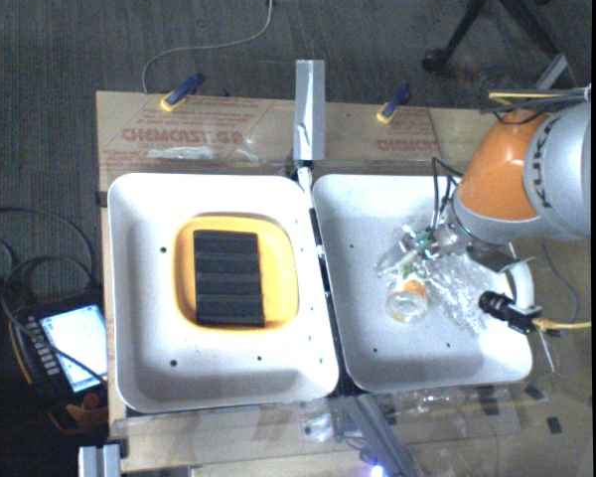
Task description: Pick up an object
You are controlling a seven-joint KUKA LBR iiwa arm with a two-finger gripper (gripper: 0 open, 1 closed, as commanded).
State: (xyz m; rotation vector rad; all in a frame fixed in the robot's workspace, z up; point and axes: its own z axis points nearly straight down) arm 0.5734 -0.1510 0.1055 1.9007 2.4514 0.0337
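Over the right bin point(368, 356), the arm point(536, 177) reaches down; jaw state unclear.

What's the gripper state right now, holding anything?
Gripper: cannot be told. It sits low in the right bin over the crumpled clear plastic, and the arm hides it from the camera.

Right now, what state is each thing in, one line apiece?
Yellow tray with ribbed black block: lying flat in the left white bin.
Crumpled clear plastic item with an orange patch: loose on the floor of the right white bin.
Grey arm with orange band: reaching over the right bin, above the plastic.
Gripper: fingers hidden.
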